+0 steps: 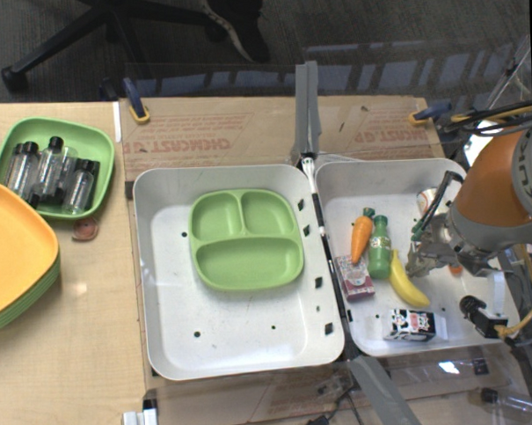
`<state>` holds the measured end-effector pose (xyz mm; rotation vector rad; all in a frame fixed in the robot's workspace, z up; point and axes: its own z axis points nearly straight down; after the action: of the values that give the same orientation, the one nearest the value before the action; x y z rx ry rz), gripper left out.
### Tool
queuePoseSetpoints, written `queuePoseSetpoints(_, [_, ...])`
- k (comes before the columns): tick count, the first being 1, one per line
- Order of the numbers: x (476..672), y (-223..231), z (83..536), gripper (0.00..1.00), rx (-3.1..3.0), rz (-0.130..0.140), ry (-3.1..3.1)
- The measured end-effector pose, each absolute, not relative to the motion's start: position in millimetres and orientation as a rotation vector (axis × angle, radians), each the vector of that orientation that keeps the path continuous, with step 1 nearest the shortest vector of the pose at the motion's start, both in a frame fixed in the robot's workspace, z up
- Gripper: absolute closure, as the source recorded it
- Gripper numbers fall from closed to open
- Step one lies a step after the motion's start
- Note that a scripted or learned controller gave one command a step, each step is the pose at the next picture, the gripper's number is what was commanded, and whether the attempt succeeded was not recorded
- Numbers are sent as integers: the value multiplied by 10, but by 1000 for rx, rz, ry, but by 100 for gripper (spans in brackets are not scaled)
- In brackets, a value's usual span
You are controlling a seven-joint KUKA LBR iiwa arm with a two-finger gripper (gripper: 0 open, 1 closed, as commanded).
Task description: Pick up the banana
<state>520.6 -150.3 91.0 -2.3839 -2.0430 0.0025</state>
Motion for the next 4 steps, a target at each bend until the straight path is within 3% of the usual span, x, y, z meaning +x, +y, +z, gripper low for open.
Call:
queuePoseSetpoints(1, [5473,-1756,908,100,-2359,3,-2073])
queuePoseSetpoints(2, [5731,-1468,909,100,-2565,4,-1813])
queuePoseSetpoints(3, [5876,-2071,1252,100,-2547,3,-1840])
queuePoseSetpoints(4, [5293,-1799,904,100,-2607,5,-1748])
